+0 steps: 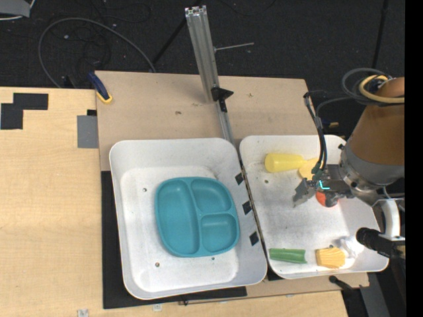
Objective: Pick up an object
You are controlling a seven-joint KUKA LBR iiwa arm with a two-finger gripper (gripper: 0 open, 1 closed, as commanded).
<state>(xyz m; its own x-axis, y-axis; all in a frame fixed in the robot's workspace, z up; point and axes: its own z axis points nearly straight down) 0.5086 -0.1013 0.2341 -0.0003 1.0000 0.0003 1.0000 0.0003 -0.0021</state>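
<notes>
My gripper (312, 191) hangs low over the middle of the right bin (291, 243), below the grey and orange arm that comes in from the right. A small red object (328, 201) lies right against the gripper's right side, partly hidden by it. Just up and left of the gripper lies a yellow bottle-shaped object (285, 162). Near the bin's front edge lie a green stick-shaped object (287, 255) and a yellow-orange object (330, 258).
The left bin (132, 256) holds a teal divided plate (196, 215). An upright metal post (201, 51) stands behind the bins. A black part of the arm (377, 241) overhangs the right bin's front right corner.
</notes>
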